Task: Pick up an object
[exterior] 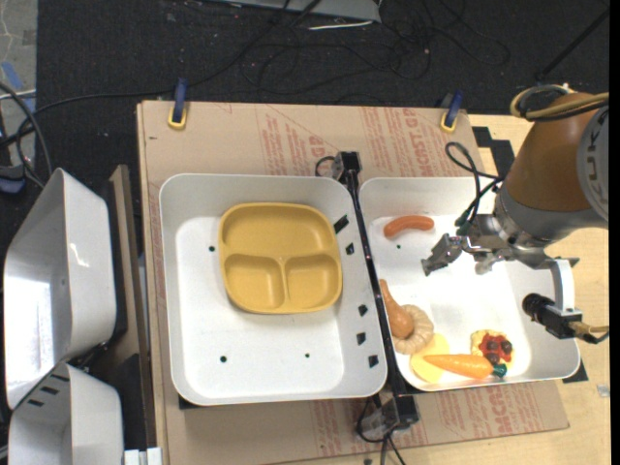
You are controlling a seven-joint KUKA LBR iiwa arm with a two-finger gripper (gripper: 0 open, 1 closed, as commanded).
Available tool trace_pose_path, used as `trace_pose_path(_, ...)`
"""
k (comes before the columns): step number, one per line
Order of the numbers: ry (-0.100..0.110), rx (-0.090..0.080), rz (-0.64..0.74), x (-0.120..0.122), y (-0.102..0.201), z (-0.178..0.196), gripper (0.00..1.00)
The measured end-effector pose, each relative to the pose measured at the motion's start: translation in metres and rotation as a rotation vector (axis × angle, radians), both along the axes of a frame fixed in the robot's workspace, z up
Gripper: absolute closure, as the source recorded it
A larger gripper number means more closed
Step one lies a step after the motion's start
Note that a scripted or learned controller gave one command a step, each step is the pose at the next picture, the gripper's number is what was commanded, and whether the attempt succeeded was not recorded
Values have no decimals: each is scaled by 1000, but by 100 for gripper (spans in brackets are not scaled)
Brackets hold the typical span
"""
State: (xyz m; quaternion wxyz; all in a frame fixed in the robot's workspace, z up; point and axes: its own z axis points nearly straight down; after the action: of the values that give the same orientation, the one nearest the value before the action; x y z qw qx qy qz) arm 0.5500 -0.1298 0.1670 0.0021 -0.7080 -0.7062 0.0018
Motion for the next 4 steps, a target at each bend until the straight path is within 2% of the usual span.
trace_pose_path(1, -1, 1, 1, -3, 3, -64, 0)
trace_pose_path(2, -3, 0, 1, -3, 3, -76, 0)
trace_pose_path(3, -5, 0, -1, -3, 3, -65, 100)
trace_pose_path(4, -11, -2, 6, 4, 11, -7, 100)
